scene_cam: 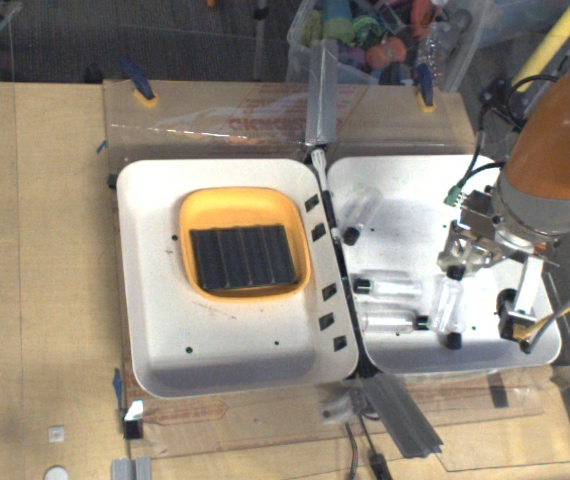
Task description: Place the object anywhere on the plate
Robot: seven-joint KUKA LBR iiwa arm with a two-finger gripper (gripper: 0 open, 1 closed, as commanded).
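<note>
An orange-yellow plate (pixel 240 213) sits in the left bin (pixel 155 348), and a black ridged rectangular block (pixel 243 258) lies flat on it. My gripper (pixel 457 265) hangs low over the right bin (pixel 405 183), near its right side. A clear tube with a black cap (pixel 448 310) lies or hangs just below the gripper, its cap toward the bin's front wall. Whether the gripper has hold of it is hidden. Two more clear tubes with black caps (pixel 390 290) (pixel 390 320) lie left of it, and another (pixel 360 213) lies near the divider.
A divider with black clips (pixel 323 268) separates the two bins. A clear box of colourful toys (pixel 385 13) stands behind the bench. Blue clamps (pixel 143 88) hold the back edge.
</note>
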